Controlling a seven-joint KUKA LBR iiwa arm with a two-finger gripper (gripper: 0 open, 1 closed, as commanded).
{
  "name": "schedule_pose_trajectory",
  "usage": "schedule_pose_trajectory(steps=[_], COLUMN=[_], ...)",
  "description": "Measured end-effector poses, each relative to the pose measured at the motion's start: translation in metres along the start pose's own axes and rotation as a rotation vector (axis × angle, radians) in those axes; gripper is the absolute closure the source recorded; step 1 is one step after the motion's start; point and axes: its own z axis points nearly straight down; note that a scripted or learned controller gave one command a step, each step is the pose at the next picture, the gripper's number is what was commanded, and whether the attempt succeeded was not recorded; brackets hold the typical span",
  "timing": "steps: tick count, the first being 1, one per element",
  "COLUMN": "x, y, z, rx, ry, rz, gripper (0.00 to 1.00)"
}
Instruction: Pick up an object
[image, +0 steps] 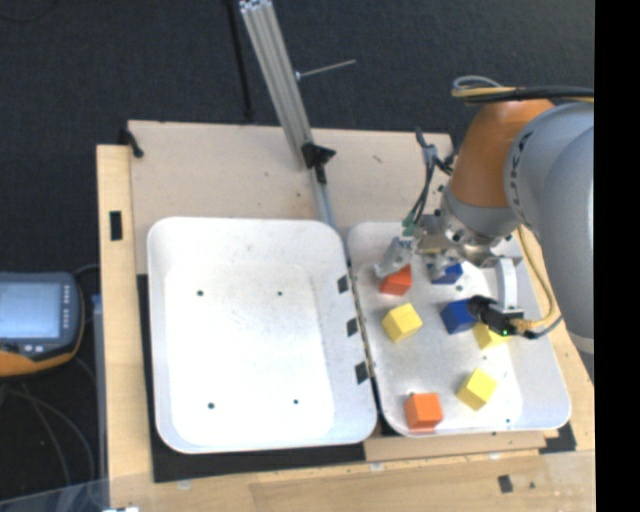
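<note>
The right bin (535, 400) holds several small blocks. A red-orange block (398, 282) lies near its upper left corner, and my gripper (397, 258) hangs just above and behind it, close to or touching its top edge. The grey arm with its orange band (492, 150) comes in from the right. A yellow block (402, 322) sits below the red-orange one. A blue block (457, 316) lies to its right, and a smaller blue piece (447, 271) shows partly under the wrist.
Another yellow block (478, 388) and an orange block (423, 409) lie near the right bin's front edge. A third yellow block (489, 336) peeks out beside a black cable clip. The left bin (250, 330) sits alongside. A slanted metal rail (285, 90) rises behind.
</note>
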Motion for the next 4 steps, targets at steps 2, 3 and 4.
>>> schedule_pose_trajectory(steps=[2, 3, 4], x=[-0.032, 0.073, 0.132], y=[0.017, 0.009, 0.002], z=[0.051, -0.033, -0.029], rx=[-0.003, -0.006, 0.002], ry=[-0.001, 0.005, 0.004], rz=[-0.001, -0.003, -0.001], gripper=[1.00, 1.00, 1.00])
